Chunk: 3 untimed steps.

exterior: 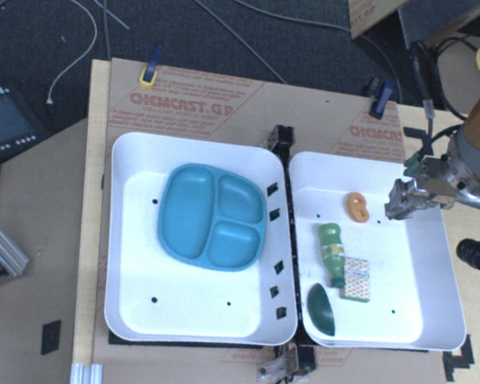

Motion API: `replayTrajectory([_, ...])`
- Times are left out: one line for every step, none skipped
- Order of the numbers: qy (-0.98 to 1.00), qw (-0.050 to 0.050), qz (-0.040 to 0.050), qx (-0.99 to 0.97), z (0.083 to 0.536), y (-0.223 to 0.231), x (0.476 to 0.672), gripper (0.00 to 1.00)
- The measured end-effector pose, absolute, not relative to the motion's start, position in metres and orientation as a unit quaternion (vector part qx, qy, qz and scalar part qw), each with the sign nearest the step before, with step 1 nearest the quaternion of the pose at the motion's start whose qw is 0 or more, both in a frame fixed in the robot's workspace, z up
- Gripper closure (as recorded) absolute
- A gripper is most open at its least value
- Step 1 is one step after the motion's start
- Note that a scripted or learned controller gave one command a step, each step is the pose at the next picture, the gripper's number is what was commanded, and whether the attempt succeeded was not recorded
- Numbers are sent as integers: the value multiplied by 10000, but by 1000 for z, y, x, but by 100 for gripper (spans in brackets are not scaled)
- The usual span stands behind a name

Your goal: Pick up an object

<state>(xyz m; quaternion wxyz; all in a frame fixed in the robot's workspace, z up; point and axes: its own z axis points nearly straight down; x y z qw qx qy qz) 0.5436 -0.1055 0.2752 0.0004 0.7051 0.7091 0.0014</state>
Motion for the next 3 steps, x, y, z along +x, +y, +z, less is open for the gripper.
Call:
replayTrajectory([7094, -1, 13, 7048, 277, -53, 548, 100])
replayTrajectory([7091, -19, -1, 7051, 261, 4, 561, 100])
replayTrajectory([7092, -26, -8, 7050, 241, 57, 559, 100])
